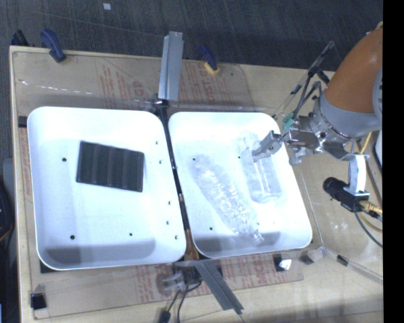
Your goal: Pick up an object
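Two clear plastic bottles lie in the right bin [188,227]. The longer bottle [223,195] runs diagonally from the bin's middle toward its front edge. The shorter bottle [262,175] lies near the right wall, its top end pointing to the back. A flat dark rectangular pad [110,166] lies in the left bin [47,241]. My gripper [269,144] hangs over the back right part of the right bin, just above the shorter bottle's top end. Nothing visible hangs from it.
The grey arm with its orange band [353,79] reaches in over the right bin's right rim, trailing cables. A metal bar [170,66] stands at the back between the bins. Blue clamps [54,46] hold the bench's back edge.
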You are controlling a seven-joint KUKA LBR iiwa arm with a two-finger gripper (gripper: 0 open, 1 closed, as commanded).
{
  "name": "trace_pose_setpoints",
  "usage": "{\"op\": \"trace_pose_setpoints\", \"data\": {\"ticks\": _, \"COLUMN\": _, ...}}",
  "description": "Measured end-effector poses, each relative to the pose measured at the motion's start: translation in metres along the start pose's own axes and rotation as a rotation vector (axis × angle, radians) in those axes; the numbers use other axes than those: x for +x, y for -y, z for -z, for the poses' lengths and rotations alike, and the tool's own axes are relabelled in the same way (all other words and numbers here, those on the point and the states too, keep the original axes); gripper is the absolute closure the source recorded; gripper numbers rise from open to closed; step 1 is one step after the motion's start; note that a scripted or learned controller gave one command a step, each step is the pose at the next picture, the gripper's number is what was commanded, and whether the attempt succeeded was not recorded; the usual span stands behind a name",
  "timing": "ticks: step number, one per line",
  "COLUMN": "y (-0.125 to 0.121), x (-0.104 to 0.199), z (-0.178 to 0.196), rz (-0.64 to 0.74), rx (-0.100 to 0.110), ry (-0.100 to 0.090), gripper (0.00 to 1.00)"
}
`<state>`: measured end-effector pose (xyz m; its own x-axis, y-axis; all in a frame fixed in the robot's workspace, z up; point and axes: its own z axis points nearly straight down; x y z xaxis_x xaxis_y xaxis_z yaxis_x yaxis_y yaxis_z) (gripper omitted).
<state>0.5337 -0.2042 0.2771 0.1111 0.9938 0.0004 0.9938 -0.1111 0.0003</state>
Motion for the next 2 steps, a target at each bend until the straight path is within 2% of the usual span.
{"op": "trace_pose_setpoints", "data": {"ticks": 2, "y": 0.007, "x": -0.004, "z": 0.046, "rz": 0.071, "rx": 0.0, "ry": 0.001, "gripper": 0.0}}
